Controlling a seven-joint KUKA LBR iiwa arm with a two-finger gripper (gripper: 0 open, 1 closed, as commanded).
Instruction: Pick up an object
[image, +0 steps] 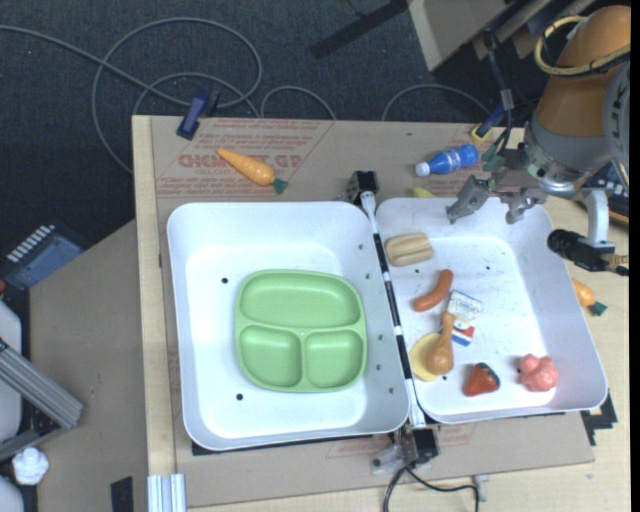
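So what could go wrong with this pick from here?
1. The pear, small carton and sausage lie close together, so a grasp could nudge neighbours.
2. The end effector hangs over the right bin's far rim; descending there could strike it.

Grey arm (585, 100) with an orange band

Rounded orange section above a grey wrist; 2 thin grey metal fingers on the gripper (492, 204); dark cables run alongside the upper housing.

Arm (585, 90) cropped at right edge
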